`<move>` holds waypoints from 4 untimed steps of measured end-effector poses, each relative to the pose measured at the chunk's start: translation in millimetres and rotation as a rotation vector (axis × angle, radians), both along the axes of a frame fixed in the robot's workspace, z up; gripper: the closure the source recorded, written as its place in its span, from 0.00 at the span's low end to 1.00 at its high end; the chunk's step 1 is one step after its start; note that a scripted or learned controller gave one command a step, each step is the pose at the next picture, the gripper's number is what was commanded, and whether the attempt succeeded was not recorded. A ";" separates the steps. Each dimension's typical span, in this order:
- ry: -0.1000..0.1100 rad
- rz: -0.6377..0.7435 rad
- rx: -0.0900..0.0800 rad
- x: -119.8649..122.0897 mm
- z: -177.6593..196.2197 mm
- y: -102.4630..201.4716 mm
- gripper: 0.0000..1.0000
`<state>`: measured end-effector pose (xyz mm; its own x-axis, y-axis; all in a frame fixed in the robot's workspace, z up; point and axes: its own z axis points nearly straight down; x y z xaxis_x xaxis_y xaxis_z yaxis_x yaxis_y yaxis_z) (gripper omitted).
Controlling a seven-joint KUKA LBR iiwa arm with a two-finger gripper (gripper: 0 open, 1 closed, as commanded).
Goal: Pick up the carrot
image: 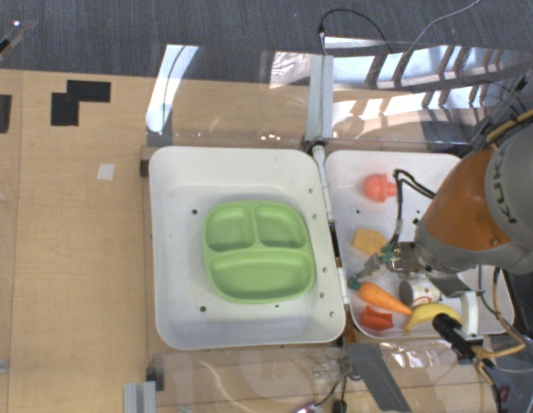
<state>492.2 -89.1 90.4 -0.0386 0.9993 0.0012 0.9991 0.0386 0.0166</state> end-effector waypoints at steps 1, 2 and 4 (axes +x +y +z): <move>-0.009 0.002 -0.001 3.3 12.1 0.5 1.00; -0.008 0.002 -0.001 3.2 12.0 0.4 0.00; -0.008 0.093 -0.003 3.0 12.3 0.1 1.00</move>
<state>495.2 -89.0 102.6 -0.1312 0.9913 -0.0028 0.9910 0.1313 0.0244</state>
